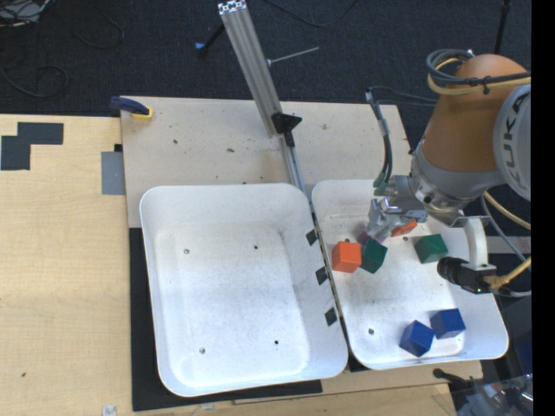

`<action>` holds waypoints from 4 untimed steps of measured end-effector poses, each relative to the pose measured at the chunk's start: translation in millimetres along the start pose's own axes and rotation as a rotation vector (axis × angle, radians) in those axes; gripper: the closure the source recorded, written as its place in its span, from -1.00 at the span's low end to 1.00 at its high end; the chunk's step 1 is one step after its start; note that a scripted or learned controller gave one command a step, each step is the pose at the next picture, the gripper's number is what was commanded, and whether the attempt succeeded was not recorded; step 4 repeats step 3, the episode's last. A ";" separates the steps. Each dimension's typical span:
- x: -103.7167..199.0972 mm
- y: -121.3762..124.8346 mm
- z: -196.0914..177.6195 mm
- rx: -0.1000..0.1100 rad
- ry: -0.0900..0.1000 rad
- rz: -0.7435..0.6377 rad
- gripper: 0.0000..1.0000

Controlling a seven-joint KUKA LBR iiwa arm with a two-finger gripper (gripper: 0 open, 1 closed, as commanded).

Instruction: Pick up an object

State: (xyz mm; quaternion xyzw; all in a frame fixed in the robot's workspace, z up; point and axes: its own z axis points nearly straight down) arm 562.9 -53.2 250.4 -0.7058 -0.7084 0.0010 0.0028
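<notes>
The right bin (pixel 486 341) holds several cubes. An orange cube (pixel 347 256) lies near its left wall, and a dark green cube (pixel 374 256) touches it on the right. A lighter green cube (pixel 430 249) lies further right. Two blue cubes (pixel 416 337) (pixel 447 322) sit side by side at the front. My gripper (pixel 381 225) hangs low over the bin's middle, just behind the dark green cube and very close to its top. A small red-orange piece (pixel 403 228) shows beside the gripper; I cannot tell what it is.
The left bin (pixel 156 232) lies beside the right one, with black clips (pixel 321 276) along the shared wall. A slanted aluminium bar (pixel 256 68) rises behind the bins. The arm's orange band (pixel 473 115) and its cables hang over the right bin's back right.
</notes>
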 end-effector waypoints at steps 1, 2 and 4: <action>49.7 -1.6 1.5 -0.001 0.000 -0.001 1.00; 94.4 -10.6 18.9 0.000 -0.001 -0.001 1.00; 143.5 -19.2 14.0 -0.002 -0.001 -0.002 1.00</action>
